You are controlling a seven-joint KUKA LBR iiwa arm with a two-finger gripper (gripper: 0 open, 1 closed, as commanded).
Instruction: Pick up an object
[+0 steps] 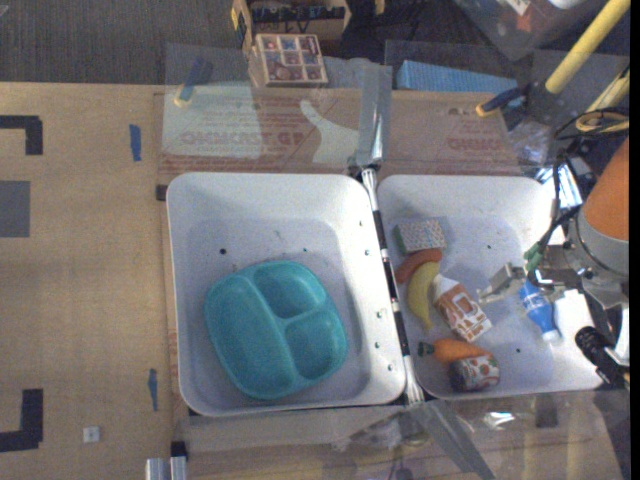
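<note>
Claw (503, 284) seen over right bin (480, 196), fingers spread, nothing gripped. Carton (461, 310) just left of fingertips, banana (420, 296) beside it. Bottle (538, 311) near right wall. Open floor left at bin's upper middle. Teal plate (275, 328) in left bin (200, 208).

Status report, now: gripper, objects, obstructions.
Gripper low in right bin, holding nothing seen. Carton just left of it, bottle right. Banana behind carton.
</note>
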